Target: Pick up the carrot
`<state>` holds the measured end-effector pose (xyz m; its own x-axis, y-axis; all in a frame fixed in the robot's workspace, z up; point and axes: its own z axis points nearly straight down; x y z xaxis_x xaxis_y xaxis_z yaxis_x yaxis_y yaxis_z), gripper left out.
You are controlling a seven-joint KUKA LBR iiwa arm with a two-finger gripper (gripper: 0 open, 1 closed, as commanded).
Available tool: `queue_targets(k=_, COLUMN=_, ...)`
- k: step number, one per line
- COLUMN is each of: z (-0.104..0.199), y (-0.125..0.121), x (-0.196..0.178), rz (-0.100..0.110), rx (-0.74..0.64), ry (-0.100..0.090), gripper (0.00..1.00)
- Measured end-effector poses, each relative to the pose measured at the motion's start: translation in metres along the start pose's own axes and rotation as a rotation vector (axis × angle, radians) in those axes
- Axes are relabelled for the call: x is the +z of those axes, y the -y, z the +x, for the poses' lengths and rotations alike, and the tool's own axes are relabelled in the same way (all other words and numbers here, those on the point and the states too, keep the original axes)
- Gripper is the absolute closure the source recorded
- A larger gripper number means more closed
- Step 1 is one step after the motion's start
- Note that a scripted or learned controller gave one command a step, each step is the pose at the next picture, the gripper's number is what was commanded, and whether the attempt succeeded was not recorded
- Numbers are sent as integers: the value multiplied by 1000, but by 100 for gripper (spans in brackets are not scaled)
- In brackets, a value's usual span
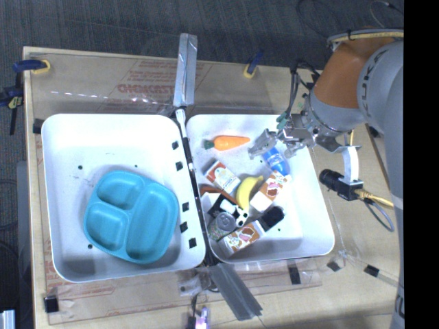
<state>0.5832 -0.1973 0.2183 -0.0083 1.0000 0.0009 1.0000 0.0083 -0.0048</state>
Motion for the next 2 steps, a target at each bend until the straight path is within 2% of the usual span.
queue_targets(k=1, z=68, y=-60, x=-6, rz=-2, rx=31, ry=1, gripper=0)
queue_targets(k=2, z=82, y=-54, x=126, rz=-2, rx=124, ry=9, gripper=0)
